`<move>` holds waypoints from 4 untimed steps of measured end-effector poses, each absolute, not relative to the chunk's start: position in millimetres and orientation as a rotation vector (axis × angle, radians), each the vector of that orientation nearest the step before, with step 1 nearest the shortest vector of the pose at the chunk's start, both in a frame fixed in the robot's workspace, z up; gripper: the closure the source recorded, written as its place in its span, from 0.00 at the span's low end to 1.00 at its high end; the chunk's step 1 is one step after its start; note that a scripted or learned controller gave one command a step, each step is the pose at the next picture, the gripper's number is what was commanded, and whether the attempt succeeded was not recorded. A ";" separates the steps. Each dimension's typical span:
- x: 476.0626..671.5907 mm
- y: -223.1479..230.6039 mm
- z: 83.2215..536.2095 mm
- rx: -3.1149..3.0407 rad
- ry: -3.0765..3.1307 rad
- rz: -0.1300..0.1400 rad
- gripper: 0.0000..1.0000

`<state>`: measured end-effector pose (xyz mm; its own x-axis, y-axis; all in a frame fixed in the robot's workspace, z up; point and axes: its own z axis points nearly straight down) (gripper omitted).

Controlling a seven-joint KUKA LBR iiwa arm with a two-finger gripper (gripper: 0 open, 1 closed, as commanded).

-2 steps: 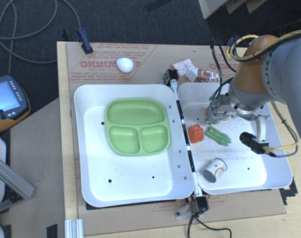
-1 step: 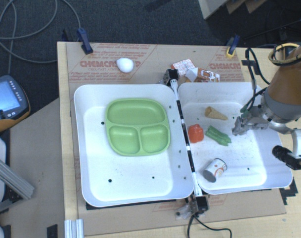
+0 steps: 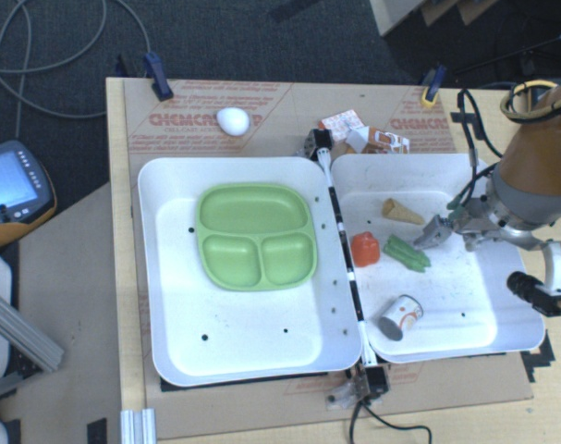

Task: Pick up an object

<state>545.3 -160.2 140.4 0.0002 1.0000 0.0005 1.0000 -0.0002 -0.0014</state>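
Green piece [image 3: 408, 253] just beside, maybe touching, fingers [image 3: 431, 234]

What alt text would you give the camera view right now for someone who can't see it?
The arm's gripper hovers low in the right bin beside a green object, near an orange block, a cone and a small can. The left bin holds a green divided plate.

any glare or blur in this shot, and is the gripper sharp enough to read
Camera view: lighting is even and soft, with faint shadows beside the green divided plate and the small can. The white left bin is bright but not blown out. The gripper near the green object is slightly soft, so its state is unclear. The orange block looks crisp.
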 end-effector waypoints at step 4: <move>571.6 -30.3 199.7 -2.219 -2.224 -0.004 1.00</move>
